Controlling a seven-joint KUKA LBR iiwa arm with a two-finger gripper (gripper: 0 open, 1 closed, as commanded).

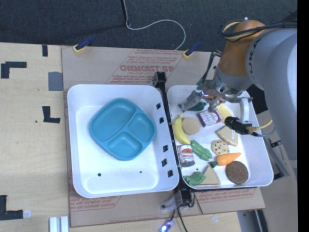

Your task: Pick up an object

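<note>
Gripper [197,100]: low over the rear left part of the right bin, close to the divider; finger spacing — cannot tell, metal parts blur together. Nothing seen between the fingers.
Arm [241,52]: grey body with orange band, enters from the right, wrist bent down over the bin's rear edge.
Right bin [263,151]: shallow, white, crowded with toy food.
Banana [180,131]: yellow, along the left wall, just in front of the gripper.
Round tan piece [190,125]: touching the banana's right side.
Dark packet [209,118]: white label, tilted, near the gripper's right.
Cookies [220,146]: chip-speckled, mid-bin; a pale wedge [227,136] just behind them.
Green pod [201,150]: lies diagonally, centre of bin.
Small can [186,155]: red and white, front left, beside the pod.
Carrot [227,159]: orange, pointing right.
Brown disc [237,172]: front right corner.
Green leaf piece [195,179]: front edge — against a tan wedge [210,177].
Left bin [77,144]: holds a blue divided plate [122,128], three compartments, set slightly rotated.
Bench [29,144]: cardboard sheet under both bins.
</note>
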